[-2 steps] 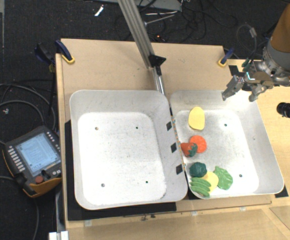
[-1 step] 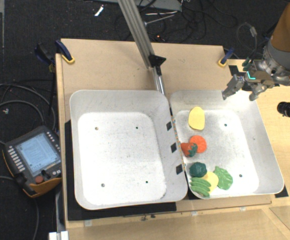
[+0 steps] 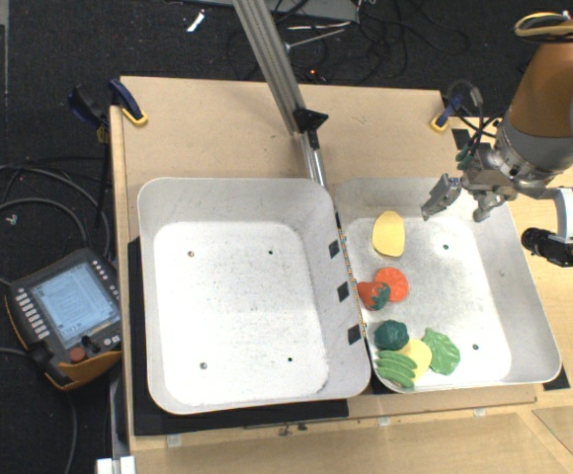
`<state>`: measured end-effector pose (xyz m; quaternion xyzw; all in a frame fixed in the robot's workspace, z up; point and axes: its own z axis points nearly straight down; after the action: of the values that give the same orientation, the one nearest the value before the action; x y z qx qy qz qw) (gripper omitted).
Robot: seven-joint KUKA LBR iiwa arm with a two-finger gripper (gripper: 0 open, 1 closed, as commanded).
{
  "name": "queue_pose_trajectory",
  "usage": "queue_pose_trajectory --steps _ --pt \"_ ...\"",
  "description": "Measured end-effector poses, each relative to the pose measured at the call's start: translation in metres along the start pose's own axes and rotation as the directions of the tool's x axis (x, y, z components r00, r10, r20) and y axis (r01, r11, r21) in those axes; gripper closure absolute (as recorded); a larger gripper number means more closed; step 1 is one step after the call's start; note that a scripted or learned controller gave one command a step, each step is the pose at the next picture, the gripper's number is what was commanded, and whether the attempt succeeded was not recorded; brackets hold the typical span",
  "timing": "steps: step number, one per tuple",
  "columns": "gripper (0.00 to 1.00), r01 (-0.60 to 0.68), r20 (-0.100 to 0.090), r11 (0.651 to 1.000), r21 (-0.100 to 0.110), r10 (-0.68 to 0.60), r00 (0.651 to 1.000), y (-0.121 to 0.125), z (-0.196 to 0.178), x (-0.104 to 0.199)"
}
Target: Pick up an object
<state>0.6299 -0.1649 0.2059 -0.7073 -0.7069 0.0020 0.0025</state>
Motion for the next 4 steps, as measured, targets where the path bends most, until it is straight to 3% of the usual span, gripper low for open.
queue_pose_trajectory --steps 2,3,4 --pt "0.00 0.000 0.000 1.000 -0.003 0.000 1.000 -0.003 0.111 0.011" --pt "1.00 -0.001 0.001 1.000 -0.009 0.001 1.000 -0.002 0.097 0.010" --pt "1.00 0.001 0.002 1.000 -0.008 -0.001 1.000 -0.002 0.037 0.009"
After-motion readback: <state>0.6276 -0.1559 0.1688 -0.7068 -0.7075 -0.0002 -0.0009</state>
